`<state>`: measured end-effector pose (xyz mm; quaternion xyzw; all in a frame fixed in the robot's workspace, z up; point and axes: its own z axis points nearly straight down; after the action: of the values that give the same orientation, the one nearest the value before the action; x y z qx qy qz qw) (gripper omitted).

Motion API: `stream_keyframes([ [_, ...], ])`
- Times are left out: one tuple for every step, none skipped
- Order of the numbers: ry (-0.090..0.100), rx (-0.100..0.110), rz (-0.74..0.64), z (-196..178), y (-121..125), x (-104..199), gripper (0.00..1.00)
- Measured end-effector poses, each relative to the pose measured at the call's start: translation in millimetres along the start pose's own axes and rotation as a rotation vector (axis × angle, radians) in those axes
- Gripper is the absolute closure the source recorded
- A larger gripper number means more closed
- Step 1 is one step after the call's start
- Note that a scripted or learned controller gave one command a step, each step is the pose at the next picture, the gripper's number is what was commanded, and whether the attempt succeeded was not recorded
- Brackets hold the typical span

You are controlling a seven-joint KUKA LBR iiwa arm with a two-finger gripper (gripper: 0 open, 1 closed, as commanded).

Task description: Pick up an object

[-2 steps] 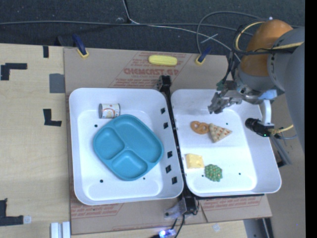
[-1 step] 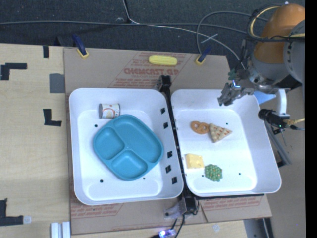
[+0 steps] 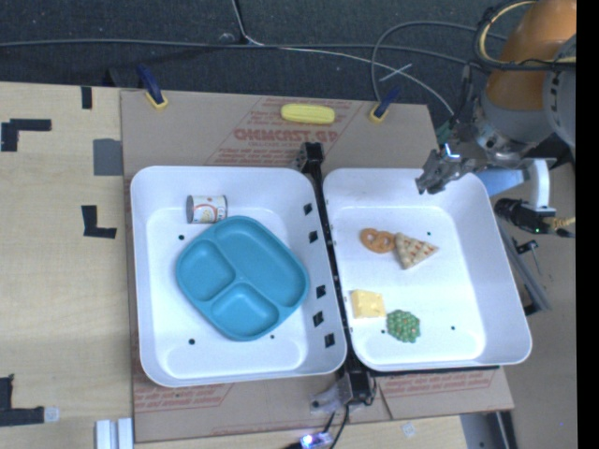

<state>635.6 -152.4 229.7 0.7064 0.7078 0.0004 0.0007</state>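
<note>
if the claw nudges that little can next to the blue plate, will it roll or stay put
The small can lies on its side, so it would probably roll. It looks light, likely skidding on the smooth left bin floor. The blue plate close beside it might stop it.

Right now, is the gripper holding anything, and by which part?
Nothing is held. The gripper hangs over the right bin's upper right corner, apart from the food pieces.
</note>
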Motion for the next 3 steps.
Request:
stream_keyframes([
  [0.002,0.003,-0.004,8.7,7.0,58.1,1.00],
  [0.003,0.002,-0.004,-1.6,7.8,111.9,1.00],
  [0.002,0.002,-0.005,-10.2,6.3,166.1,1.00],
])
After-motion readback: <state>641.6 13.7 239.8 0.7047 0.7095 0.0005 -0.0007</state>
